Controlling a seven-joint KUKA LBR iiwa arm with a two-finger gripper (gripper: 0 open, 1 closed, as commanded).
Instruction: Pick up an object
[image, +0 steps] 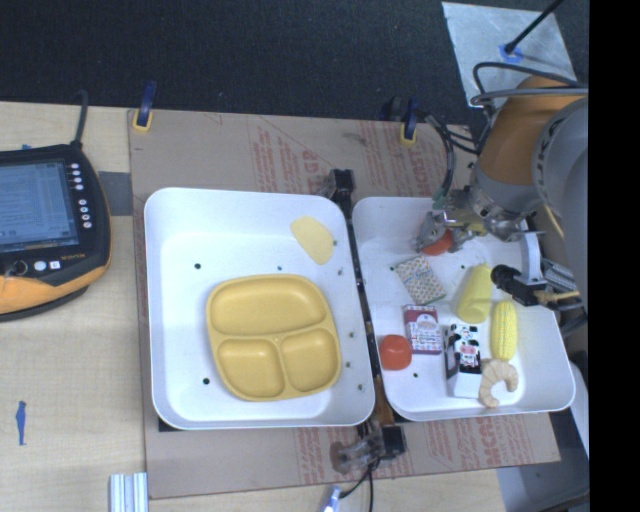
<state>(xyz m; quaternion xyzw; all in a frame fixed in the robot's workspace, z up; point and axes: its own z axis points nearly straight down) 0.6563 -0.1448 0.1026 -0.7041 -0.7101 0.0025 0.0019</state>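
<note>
Gripper (440, 238) sits low at the upper edge of the right bin (560, 395), right of frame centre, its tips against a small red piece (436, 245); whether the fingers clasp it I cannot tell. Below it in that bin lie a patterned packet (420, 279), red box (423, 329), red ball (395, 352), milk carton (463, 358), corn (504, 330), lemon (475, 293) and shrimp (499, 381). Left bin (170, 300) holds a yellow tray (272, 335) and a pale chip (313, 239).
</note>
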